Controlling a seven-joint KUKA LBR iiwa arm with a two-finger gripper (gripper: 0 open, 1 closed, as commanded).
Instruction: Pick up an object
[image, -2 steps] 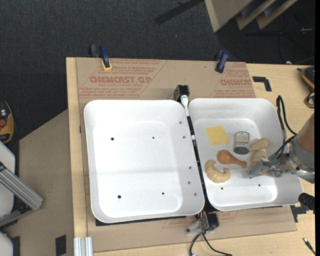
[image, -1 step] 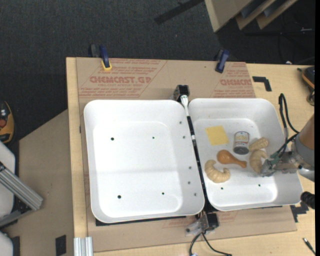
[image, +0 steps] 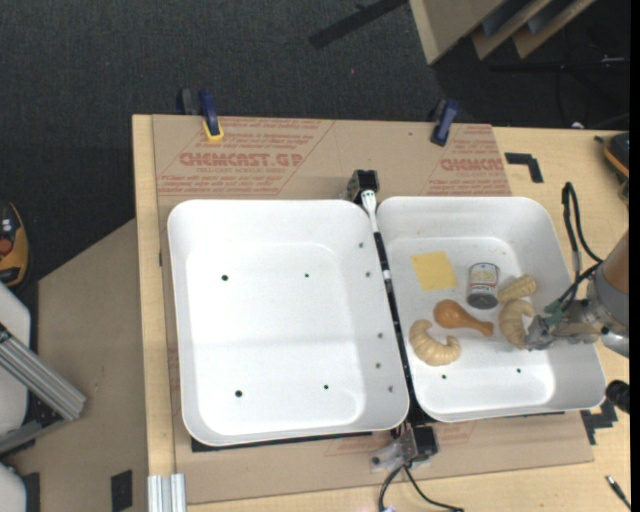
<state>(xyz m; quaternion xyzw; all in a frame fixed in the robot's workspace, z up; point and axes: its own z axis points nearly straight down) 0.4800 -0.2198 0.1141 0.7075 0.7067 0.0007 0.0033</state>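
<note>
The right bin (image: 480, 395) holds several small objects. A flat yellow square (image: 434, 270) lies toward its back, with a small silver can (image: 483, 285) beside it. An orange-brown drumstick-shaped piece (image: 462, 316) lies in the middle, and a tan croissant (image: 436, 346) sits just in front of it. Two pale pastry-like pieces lie further right, one (image: 519, 288) by the can and one (image: 514, 322) lower down. My gripper (image: 543, 331) is low in the bin, right against the lower pale piece on its right side. The grey arm (image: 610, 305) comes in over the bin's right rim.
The left bin (image: 270, 400) stands beside the right one, and a black cable and clip (image: 366, 187) run along the seam between them. Both rest on a cardboard sheet (image: 300, 145) clamped at the back. A cable (image: 572, 215) hangs near the right bin's far corner.
</note>
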